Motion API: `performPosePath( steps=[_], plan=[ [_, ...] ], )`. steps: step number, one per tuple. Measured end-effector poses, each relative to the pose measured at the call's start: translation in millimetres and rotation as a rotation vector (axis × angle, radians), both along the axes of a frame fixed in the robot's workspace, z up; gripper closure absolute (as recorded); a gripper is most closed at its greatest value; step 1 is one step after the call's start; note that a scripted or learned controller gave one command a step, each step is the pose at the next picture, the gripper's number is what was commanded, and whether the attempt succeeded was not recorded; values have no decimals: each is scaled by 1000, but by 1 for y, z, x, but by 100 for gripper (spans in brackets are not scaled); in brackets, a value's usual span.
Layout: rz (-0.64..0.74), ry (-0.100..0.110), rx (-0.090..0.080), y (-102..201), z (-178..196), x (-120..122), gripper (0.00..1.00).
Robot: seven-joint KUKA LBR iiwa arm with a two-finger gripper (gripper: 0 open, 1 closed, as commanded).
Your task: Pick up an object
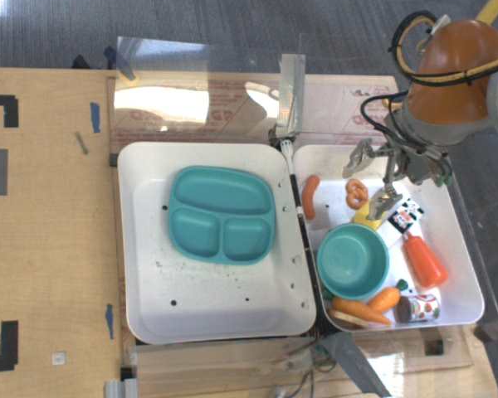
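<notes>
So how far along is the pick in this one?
Nothing looks picked yet. The gripper hangs over the right bin, above the pretzel and yellow piece, with nothing seen between its fingers. Left to do: descend, grasp one item and lift it. The teal bowl and carrot lie untouched.

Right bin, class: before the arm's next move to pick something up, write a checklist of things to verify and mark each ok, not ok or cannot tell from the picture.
1. Claw over the right bin, where the objects lie: ok.
2. Claw free of any load: cannot tell, it is too cluttered there.
3. A target below it: ok, the pretzel and a yellow piece lie close by.
4. Room around that target: not ok, the teal bowl and orange bottle crowd it.
5. Left bin needs no attention: ok, it holds the teal divided plate.
</notes>
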State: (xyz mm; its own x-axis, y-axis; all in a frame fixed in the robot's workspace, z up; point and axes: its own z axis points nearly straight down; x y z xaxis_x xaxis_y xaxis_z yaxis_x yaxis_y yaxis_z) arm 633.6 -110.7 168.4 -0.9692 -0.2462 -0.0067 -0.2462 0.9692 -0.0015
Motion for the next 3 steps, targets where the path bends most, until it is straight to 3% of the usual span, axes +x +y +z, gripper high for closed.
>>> performPosePath(
  steps=[1,2,3],
  plan=[
    [106,-26,-7,-13,-49,-19,0],
    [55,-7,-1,-15,-80,12,0],
    [102,-2,-1,2,-80,36,0]
  ],
)
